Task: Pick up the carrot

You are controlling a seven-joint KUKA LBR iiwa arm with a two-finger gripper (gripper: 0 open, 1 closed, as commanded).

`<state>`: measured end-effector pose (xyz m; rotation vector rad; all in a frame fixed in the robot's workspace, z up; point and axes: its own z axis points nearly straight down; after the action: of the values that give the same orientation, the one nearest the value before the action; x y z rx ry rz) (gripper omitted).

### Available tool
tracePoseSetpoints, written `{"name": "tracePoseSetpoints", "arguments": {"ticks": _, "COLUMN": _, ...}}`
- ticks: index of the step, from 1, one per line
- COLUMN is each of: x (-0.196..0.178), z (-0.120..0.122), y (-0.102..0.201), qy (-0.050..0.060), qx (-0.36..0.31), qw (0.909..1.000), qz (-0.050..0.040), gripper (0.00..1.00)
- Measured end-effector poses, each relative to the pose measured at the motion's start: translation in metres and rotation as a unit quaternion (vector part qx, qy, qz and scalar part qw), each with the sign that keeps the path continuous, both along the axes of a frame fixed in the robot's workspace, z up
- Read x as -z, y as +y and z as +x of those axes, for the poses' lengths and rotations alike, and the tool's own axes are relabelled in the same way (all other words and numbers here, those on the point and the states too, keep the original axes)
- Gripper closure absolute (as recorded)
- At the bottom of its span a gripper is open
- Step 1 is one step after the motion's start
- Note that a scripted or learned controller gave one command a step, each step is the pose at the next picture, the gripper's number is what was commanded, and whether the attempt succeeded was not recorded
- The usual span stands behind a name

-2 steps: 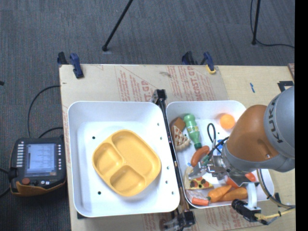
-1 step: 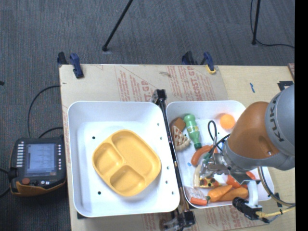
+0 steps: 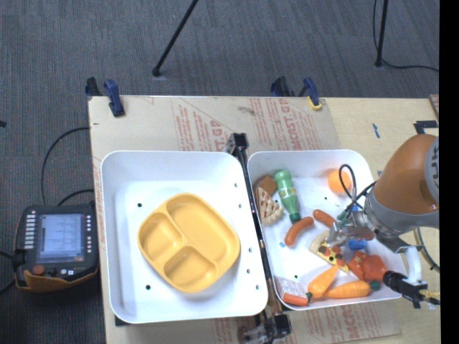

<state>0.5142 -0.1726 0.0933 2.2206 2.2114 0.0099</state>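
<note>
Two white bins are seen side by side on the desk (image 3: 215, 120). The left bin (image 3: 115, 192) is occupied by a yellow divided plate (image 3: 188, 243). In the right bin (image 3: 308, 156) a crowd of toy food is gathered. The carrot (image 3: 348, 289) is found lying almost flat along the near wall of that bin, toward its right corner, with a second, smaller orange piece (image 3: 323, 281) slanted just beside its left end and a red piece (image 3: 367, 266) touching it from above. A pizza slice (image 3: 329, 249) is placed just above these, with two sausages (image 3: 299, 230) farther up, a green bottle (image 3: 288, 195), a waffle (image 3: 269, 208) and an orange ball (image 3: 339, 181) toward the far side. The end effector (image 3: 353, 229) is positioned low over the right part of the bin, above the pizza slice and near the carrot; how far it is opened cannot be told, as it is blurred among cables and toys.
</note>
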Motion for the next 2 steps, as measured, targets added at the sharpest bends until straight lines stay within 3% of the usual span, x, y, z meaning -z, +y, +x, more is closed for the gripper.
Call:
{"name": "tracePoseSetpoints", "arguments": {"ticks": 1, "x": 0.001, "z": -0.001, "y": 0.002, "qy": 0.002, "qx": 0.000, "qw": 1.0000, "qz": 0.0024, "gripper": 0.00}}
{"name": "tracePoseSetpoints", "arguments": {"ticks": 2, "x": 0.002, "z": -0.035, "y": 0.060, "qy": 0.000, "qx": -0.172, "qw": 0.9851, "qz": -0.0022, "gripper": 0.00}}
